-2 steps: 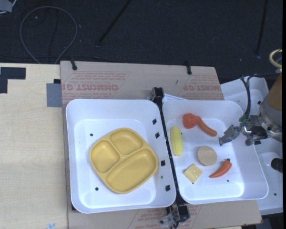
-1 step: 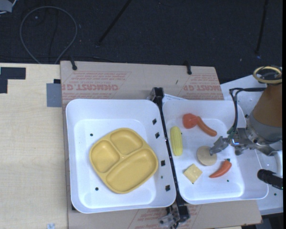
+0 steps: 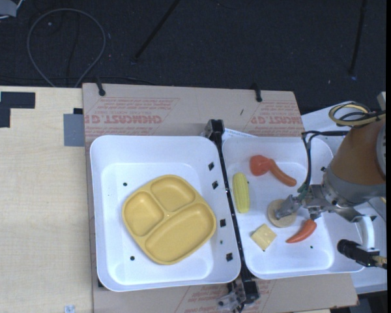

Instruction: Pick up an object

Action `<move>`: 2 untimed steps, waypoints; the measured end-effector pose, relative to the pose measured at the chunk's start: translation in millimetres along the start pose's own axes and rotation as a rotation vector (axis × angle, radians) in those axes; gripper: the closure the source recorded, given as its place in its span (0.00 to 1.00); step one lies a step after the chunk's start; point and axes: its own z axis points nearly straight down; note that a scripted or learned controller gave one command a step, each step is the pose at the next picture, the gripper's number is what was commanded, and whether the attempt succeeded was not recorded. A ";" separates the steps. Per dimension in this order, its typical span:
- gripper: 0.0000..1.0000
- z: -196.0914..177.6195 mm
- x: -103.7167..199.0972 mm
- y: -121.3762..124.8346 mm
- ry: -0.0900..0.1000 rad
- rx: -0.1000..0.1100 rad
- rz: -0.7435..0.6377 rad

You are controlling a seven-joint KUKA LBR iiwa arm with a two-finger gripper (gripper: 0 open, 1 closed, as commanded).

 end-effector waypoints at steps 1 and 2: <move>1.00 -12.6 -1.7 0.6 -0.002 -0.003 0.004; 1.00 -62.3 0.7 10.8 -0.004 -0.010 -0.003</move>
